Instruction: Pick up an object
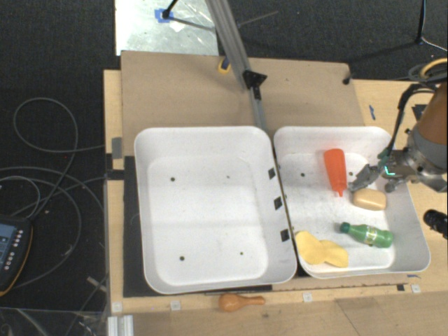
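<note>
1. The left bin (206, 208) lies on the bench (182, 89) directly left of the right bin (402, 257), their inner rims touching along a seam marked by small black clips.
2. A small orange-brown pear-shaped object (241, 301) lies on the bench's front edge, outside and below the right bin's lower left corner, in front of the left bin.
3. A grey pole (234, 40) slants down from the top of the view and ends just above the right bin's upper left corner.
4. A yellow flattened object (320, 250) lies inside the right bin at its lower left corner, close to the seam.
5. An orange bottle-shaped object (336, 170) lies in the upper middle of the right bin, its narrow end pointing toward the bin's front.
6. A green bottle (367, 234) lies on its side in the right bin's lower right part, to the right of the yellow object and apart from it.
7. A beige rounded block (369, 199) rests in the right bin's right middle, between the orange object and the green bottle.
8. The gripper (371, 178) hangs over the right bin's right side, just above the beige block; its fingers look spread with nothing between them, though contact with the block is unclear.
</note>
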Motion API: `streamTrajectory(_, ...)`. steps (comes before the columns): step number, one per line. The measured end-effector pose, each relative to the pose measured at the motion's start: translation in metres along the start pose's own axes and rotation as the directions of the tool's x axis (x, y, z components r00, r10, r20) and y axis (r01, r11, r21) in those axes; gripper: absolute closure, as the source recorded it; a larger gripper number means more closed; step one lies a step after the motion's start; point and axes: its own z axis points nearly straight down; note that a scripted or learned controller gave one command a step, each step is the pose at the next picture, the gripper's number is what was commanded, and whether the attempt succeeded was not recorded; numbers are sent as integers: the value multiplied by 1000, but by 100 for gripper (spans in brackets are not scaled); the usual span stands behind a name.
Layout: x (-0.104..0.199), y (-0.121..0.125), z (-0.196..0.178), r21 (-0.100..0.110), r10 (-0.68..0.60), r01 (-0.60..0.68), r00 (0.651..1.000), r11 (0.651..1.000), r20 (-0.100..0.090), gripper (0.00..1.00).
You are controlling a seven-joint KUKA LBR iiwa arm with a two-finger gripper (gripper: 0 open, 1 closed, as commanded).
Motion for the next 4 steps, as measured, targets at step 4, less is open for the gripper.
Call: streamTrajectory(4,3,-8,112,-2,4,-4,1000,1000,1,0)
